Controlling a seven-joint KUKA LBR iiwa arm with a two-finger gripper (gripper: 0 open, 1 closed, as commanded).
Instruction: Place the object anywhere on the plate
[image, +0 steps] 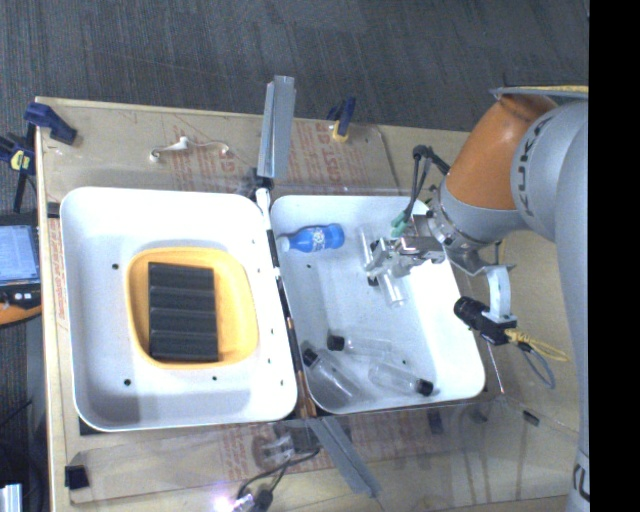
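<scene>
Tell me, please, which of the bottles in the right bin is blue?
The blue bottle lies alone by the right bin's far-left corner. The clear bottles lie along its near edge and have black caps.

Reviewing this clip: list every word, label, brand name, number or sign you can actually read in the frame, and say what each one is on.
"KU": partial dark lettering on the grey arm, cut off by the frame; the rest cannot be read.
Blue bottle in the right bin: a pale label mark, too small to read.
Bench: faint reddish printing on the board, too blurred to read.
Device at the left edge: lit screen, content illegible.
</scene>
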